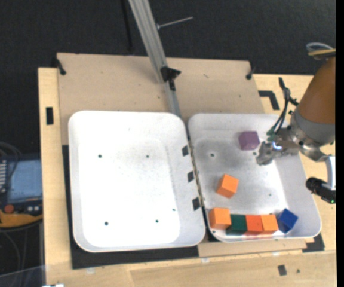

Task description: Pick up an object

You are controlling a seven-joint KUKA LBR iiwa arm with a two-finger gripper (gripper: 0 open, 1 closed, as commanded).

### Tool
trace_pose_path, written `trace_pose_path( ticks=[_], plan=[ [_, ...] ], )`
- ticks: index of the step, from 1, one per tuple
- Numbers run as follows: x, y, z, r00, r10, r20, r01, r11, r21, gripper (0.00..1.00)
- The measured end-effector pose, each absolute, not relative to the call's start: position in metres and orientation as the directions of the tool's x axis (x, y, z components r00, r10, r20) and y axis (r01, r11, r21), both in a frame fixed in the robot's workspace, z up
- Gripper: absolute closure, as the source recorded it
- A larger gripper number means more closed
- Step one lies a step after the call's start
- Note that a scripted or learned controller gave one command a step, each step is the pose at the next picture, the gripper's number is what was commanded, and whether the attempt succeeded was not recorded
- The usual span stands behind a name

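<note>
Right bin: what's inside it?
In the right bin: purple block, an orange block, and a front row of orange, green and blue blocks. The gripper covers some floor.

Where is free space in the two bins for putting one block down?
The left bin has bare floor from wall to wall. In the right bin, a free patch lies between the purple block and the single orange block. The near wall is crowded by a row of blocks. The gripper hangs beside the purple block.

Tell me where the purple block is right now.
The purple block lies in the right bin, toward its far side, just left of the claw. The lone orange block sits nearer the camera, below it.
</note>
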State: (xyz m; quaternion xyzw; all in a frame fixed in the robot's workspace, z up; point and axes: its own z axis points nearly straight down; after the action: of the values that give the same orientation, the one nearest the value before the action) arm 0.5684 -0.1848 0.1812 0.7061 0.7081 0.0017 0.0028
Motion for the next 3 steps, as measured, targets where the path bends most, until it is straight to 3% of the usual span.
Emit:
trace_pose_path(
  ticks=[2,3],
  plan=[
    [0.565,-0.191,0.259,-0.003,1.0,-0.002,1.0,0.003,0.005,1.0],
    [0.569,-0.142,0.248,-0.006,1.0,0.0,1.0,0.006,0.001,1.0]
  ],
)
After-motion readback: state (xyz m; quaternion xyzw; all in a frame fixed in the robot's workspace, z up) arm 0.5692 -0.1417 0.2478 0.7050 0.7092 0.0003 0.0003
